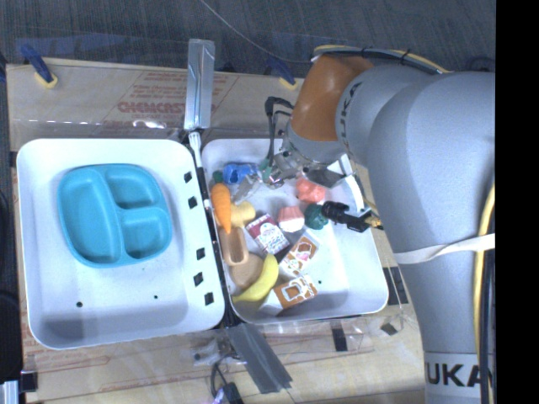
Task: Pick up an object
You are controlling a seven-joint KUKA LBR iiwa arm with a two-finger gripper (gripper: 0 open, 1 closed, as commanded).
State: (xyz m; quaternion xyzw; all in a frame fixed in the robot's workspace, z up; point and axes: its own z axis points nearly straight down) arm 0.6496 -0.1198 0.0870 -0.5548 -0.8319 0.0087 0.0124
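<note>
**Arm reaches into crowded right bin for a pick**

The grey arm (421,167) leans in over the right bin (358,289), its gripper (282,168) low at the far end of the pile. From this angle the wrist hides much of the claw, so whether it is wide, narrow or closed on anything cannot be told.

The candidates all lie in that bin: a blue toy (237,173) and an orange carrot (221,207) close to the gripper, a pink piece (310,190) and a dark green piece (316,217) just to its right, a banana (261,283) and small printed cartons (290,272) at the near end. The left bin (50,301) carries a blue divided tray (115,213).

The pile is tight, with items touching or overlapping, so a clean pick probably calls for coming straight down on one piece with free space on two sides, such as the blue toy, and closing across its narrow width. Lifting slowly would show whether a neighbour is dragged along or the piece slips free.
</note>
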